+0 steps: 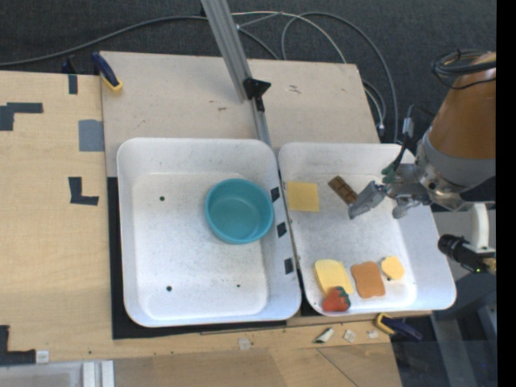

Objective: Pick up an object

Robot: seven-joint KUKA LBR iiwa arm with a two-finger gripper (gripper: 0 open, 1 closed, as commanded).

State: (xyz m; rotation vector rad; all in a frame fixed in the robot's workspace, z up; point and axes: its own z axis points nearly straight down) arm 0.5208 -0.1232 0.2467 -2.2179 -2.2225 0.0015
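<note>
The left bin [145,297] holds a teal bowl [239,210]. The right bin [431,293] holds a yellow square [303,196], brown bar [343,189], and toy foods [355,280]. The gripper's [385,202] fingers [364,201] spread wide, holding nothing.

Arm [459,135] from right — fingers [364,201] apart

The scene is lit evenly and fairly brightly from above, with no harsh glare seen on the white bins [201,156]. Only soft, short shadows are cast, one beneath the tool [379,202] and one inside the blue bowl [239,210]. Detail is rendered slightly soft and grainy throughout. The dark floor at the top is left underexposed.
</note>
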